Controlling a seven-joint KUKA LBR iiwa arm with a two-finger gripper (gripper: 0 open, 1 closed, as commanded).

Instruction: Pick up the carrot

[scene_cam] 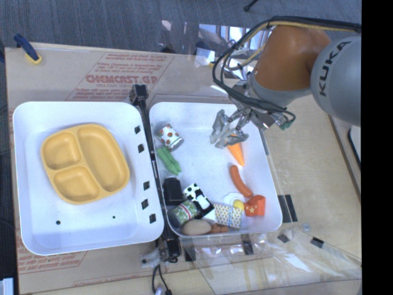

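Arm (307, 60): seen entering from the right, grey with an orange band, bent down over the right bin's upper part.
Gripper (226, 134): lowered into the right bin (202, 112), its metal fingers pointed down-left; the wide end of the carrot is met by them. How far the fingers are spread cannot be told, nor whether the carrot is gripped.
Carrot (237, 153): found in the right bin's upper right, near the right wall, its tip pointed down toward the sausage; its upper end is partly covered by the gripper.
Sausage (241, 181): laid just below the carrot, slanted toward the red block.
Red block (255, 206): placed by the right wall, near the bin's lower corner.
Can (170, 136): lying tilted in the upper left of the right bin.
Green pod (168, 160): laid just below the can, along the left wall.
Clutter: small toys are heaped along the lower edge, among them a black-and-white piece (198, 197).
Left bin (37, 226): a yellow tray (85, 162) with three compartments is held in it.
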